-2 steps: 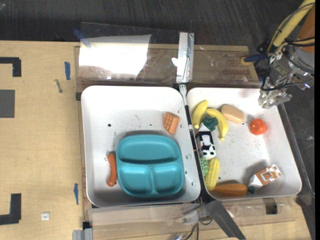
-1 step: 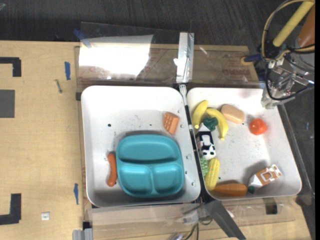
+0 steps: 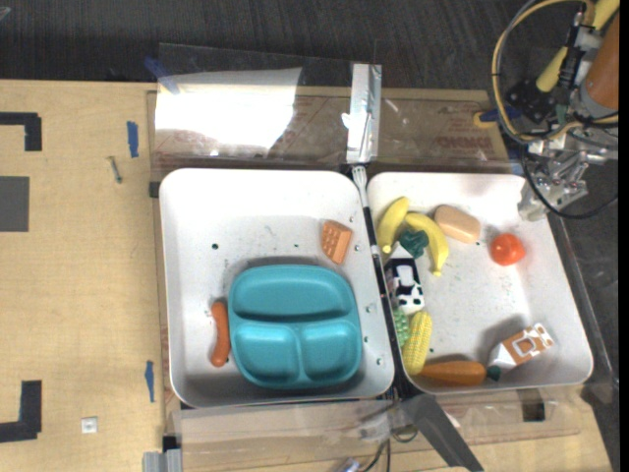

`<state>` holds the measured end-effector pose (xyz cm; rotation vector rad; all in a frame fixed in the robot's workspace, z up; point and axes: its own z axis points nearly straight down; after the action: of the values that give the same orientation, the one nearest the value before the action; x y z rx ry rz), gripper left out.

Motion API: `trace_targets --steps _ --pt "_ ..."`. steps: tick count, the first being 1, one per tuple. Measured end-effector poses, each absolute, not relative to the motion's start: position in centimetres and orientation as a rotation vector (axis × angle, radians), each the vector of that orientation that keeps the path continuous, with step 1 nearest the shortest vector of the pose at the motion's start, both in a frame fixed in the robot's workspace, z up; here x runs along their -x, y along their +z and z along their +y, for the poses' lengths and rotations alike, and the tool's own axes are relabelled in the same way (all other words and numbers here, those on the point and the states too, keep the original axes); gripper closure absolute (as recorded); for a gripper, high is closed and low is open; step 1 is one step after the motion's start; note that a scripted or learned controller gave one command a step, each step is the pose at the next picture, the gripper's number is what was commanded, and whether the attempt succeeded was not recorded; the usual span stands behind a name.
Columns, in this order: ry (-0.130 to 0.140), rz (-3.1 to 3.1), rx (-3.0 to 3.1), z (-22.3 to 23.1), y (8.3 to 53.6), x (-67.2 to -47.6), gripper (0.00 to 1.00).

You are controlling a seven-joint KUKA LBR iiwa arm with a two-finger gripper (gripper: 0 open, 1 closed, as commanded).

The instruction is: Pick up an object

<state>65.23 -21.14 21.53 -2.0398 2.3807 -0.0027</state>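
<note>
end effector (image 3: 550,180) over right bin's (image 3: 575,303) top-right corner, grip state unclear, tomato (image 3: 507,250) near, teal tray (image 3: 293,324) in left bin (image 3: 187,264)

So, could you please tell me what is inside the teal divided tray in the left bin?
The teal divided tray shows three bare compartments. Whatever lies beneath it on the left bin floor is covered.
</note>
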Motion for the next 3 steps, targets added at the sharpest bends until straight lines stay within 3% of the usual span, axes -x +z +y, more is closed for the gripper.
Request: trace_targets --steps 1,2,3 --pt "-0.006 2.052 2.369 -22.2 20.5 -65.4 1.00" --pt "0.001 1.801 2.570 -21.9 20.6 -58.0 1.00" --pt "0.003 1.366 2.826 -20.8 20.8 -56.1 1.00"
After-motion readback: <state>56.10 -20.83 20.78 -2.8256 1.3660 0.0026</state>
